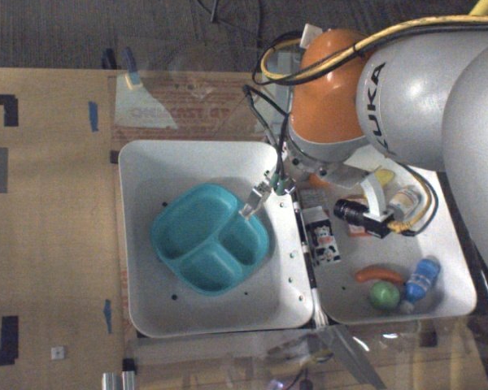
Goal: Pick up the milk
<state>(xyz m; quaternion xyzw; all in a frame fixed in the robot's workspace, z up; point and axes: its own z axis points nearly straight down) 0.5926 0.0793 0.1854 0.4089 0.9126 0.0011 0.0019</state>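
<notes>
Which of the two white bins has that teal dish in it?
The left bin. The teal divided dish lies in it, whereas the right bin holds small groceries.

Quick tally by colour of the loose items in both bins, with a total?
Teal: 1, the divided plate
Black and white: 1, the milk carton
Orange: 1, the carrot
Green: 1, the round fruit
Blue: 1, the bottle
Total: 5

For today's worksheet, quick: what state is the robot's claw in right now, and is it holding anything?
Claw: over the left bin's right side, above the teal tray's edge; whether it is open or closed cannot be told.
</notes>
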